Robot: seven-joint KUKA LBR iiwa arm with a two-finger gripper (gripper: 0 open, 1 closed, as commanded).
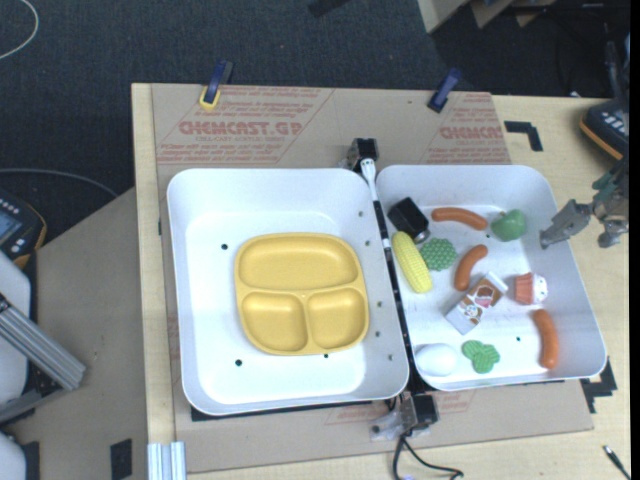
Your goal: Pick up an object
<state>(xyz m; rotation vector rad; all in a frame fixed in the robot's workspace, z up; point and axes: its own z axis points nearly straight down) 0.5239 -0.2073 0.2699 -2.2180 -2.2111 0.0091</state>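
Observation:
My gripper hangs at the right edge of the right bin, open, with nothing between its fingers. Closest to it inside the bin are a green vegetable and an orange sausage to its left. A red-and-white toy lies below them. Further in are a second sausage, a small carton, a yellow corn cob, a green broccoli piece and a black block.
A third sausage, a white egg and another green piece lie near the right bin's front. The left bin holds a yellow divided plate.

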